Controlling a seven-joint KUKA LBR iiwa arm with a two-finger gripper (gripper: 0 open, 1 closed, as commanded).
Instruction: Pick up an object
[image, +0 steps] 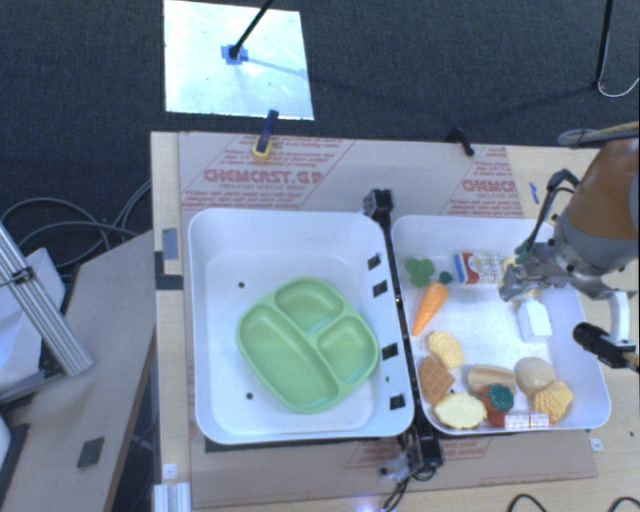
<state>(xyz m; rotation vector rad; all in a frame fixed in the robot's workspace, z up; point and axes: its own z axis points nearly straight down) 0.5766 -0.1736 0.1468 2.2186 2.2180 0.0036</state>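
Two shallow white bins sit side by side: the left bin (215, 300) holds a pale green divided plastic tray (307, 343), and the right bin (480, 330) holds toy foods, among them an orange carrot (429, 306) toward its far left and a white rectangular block (535, 319) at its right. The gripper (522, 278) hangs over the right bin's far right part, just beside the block; whether it is parted or closed cannot be told.

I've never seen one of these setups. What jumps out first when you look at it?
The green divided plate lies alone in the left bin. The right bin holds a jumble of toy food, with an orange carrot near its top and most pieces along its bottom edge. The arm, grey with an orange band, reaches in from the right over that bin.
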